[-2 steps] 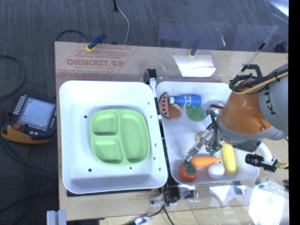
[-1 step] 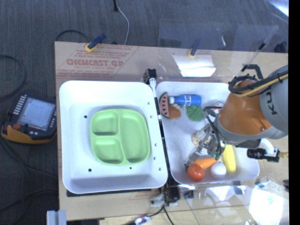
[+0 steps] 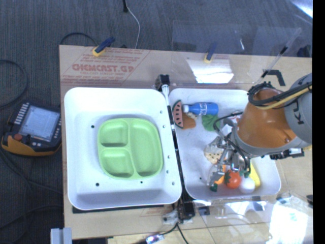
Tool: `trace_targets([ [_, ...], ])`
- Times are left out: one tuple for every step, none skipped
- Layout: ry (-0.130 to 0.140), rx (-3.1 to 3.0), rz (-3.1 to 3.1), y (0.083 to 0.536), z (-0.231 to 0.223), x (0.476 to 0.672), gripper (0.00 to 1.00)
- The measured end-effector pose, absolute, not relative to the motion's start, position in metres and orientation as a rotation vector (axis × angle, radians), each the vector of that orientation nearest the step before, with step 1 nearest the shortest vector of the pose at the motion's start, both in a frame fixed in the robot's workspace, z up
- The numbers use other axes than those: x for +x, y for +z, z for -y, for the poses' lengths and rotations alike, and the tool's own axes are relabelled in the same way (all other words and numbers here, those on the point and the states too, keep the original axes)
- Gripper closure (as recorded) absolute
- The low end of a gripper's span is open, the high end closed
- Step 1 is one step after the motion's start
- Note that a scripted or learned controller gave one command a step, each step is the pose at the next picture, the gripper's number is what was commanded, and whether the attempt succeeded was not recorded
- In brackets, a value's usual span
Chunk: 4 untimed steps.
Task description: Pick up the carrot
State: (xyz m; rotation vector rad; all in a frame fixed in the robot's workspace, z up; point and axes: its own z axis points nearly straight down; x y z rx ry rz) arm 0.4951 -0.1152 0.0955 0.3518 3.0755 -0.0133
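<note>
so the claw [image 3: 229, 162] hangs low in the right bin [image 3: 195, 184] with its jaws parted just above the carrot [image 3: 218, 179], which lies at the near edge jammed against a tomato [image 3: 233, 180], so I'd guess it grabs or nudges the tomato instead.

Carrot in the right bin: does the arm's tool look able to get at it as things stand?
Probably yes. The tool hangs just above the carrot near the right bin's front wall. The tomato crowds it on one side, which could get in the way.
</note>
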Motion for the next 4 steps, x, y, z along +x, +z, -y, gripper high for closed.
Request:
trace_targets([
  [0.008, 0.848, -2.982, 0.095, 0.099, 0.495, 0.0],
  [0.012, 0.855, -3.0, 0.102, 0.097, 0.492, 1.0],
  [0.0, 1.477, -2.772, 0.184, 0.035, 0.484, 1.0],
  [-0.003, 1.371, -2.822, 0.24, 0.076, 0.484, 1.0],
])
